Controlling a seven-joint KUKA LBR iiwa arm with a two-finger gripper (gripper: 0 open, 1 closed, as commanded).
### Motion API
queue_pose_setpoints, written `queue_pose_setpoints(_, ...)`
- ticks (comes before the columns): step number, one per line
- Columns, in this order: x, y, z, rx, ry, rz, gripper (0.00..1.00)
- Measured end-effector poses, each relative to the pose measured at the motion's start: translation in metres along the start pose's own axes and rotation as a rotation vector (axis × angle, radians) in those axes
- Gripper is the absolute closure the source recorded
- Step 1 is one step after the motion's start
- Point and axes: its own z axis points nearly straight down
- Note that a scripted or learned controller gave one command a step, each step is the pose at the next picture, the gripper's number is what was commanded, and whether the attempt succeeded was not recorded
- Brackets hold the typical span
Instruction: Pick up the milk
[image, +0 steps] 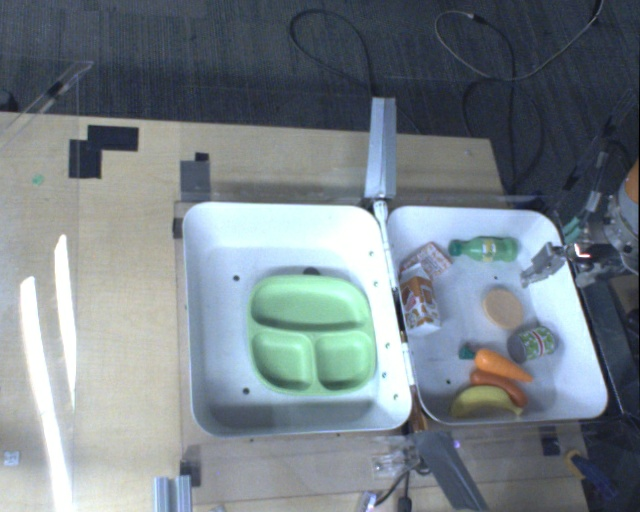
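The task is at its approach step: the milk carton is not yet grasped. It lies on its side in the right bin, against the divider wall shared with the left bin, well apart from the gripper. Relative to the carton, a green bottle lies up and to the right, a tan disc to the right, and a can, carrot and banana lower right.

The arm reaches over the bin's upper right edge, with the gripper hanging beyond the bottle. I cannot tell whether its jaws are apart or together.

Next, the gripper likely must travel across the bin toward the carton, align with its narrow width, and descend.
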Motion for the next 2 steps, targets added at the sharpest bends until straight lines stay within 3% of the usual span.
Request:
queue_pose_setpoints(1,0.068,-0.006,0.105,0.002,0.001,-0.042,0.00)
queue_pose_setpoints(2,0.091,0.024,0.091,-0.001,0.001,-0.118,0.00)
